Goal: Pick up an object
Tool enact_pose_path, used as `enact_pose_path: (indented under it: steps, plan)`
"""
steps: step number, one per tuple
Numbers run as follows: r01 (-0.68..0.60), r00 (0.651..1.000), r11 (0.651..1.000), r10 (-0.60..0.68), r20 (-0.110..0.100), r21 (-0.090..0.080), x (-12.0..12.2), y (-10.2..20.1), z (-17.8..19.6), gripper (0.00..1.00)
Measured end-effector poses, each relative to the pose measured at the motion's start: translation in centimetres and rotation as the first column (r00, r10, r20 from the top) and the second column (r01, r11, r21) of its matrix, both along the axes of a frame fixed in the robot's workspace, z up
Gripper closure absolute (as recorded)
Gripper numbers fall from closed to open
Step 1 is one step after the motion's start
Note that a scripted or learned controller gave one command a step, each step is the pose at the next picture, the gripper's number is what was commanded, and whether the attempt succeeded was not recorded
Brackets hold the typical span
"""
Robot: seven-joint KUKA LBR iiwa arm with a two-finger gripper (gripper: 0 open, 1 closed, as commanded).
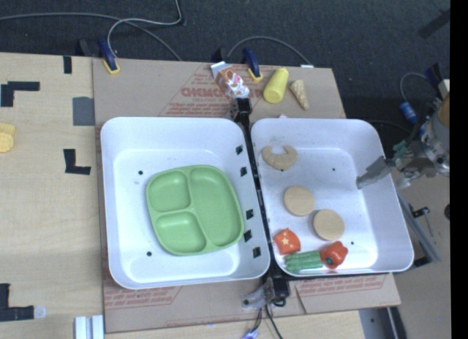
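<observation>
Objects to pick: six small food pieces lie in the right bin (pixel 365 136); none is lifted yet, and any of them would satisfy the task.
Left bin (pixel 117 140): holds a green divided plate (pixel 194 210) lying flat in its middle, well apart from the gripper; reaching this far would mean crossing the shared wall between the bins.
Curled pastry (pixel 280 157): near the right bin's far left corner, just beside the dividing wall; a descent here could catch that wall, and its bent shape could twist out of a pinch.
Flat biscuit (pixel 298 200): in the bin's middle, lying low; I judge the fingers may slide over its top and come up with nothing.
Second biscuit (pixel 328 224): just right of the first, nearer the front edge; same risk, and a nudge could push it into the vegetables.
Red tomato (pixel 287 241): at the front left corner, close to the wall; round, so likely to roll away.
Green pod (pixel 303 261): along the front edge, touching or nearly touching the red pepper (pixel 333 255); a grasp there could take both or squeeze one out.
Gripper (pixel 369 174): at the right bin's right edge, above or just inside the rim, with nothing between its fingers; whether it is spread or closed I cannot tell. Descending from here risks striking the rim.
</observation>
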State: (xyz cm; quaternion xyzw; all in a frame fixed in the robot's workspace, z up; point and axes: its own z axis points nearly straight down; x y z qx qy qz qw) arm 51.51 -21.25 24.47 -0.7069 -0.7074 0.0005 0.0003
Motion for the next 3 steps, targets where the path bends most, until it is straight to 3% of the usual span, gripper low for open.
enact_pose_path:
  steps: [1, 2, 3]
  plan:
    - [-0.001, 1.0, 1.0, 0.001, -0.002, 0.002, -2.2, 5.5, -9.0, 0.0]
    - [0.0, 1.0, 1.0, 0.0, 0.002, 0.0, -1.3, 5.0, -15.9, 0.0]
    - [0.0, 1.0, 1.0, 0.0, 0.003, -0.002, -1.3, 4.9, -14.9, 1.0]
